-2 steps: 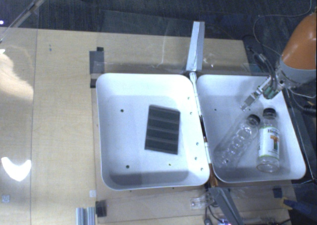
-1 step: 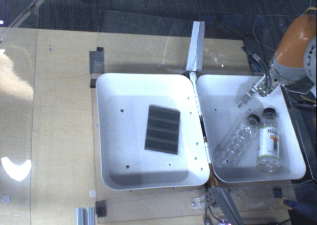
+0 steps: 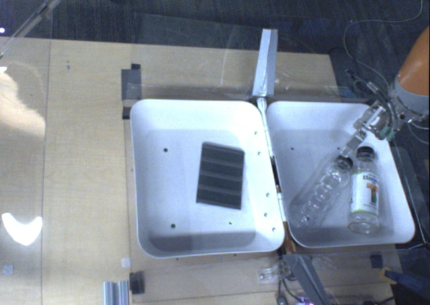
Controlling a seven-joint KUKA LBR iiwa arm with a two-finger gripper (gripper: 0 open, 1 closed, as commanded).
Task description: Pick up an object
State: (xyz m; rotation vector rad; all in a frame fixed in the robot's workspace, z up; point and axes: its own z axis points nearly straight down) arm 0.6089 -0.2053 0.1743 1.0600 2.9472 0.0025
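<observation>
Lying flat in the left bin is a dark ribbed pad. Two clear bottles share the right bin: one slanted, one labelled beside it. My fingers hover over that bin's far right corner; I cannot tell whether they are spread or closed.

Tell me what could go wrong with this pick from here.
The clear bottle and the labelled bottle lie close together in the right bin, so closing on one may nudge the other. Both look round and smooth, so either could roll or slip. The gripper sits near the bin's far right corner, and might clip the wall.
</observation>
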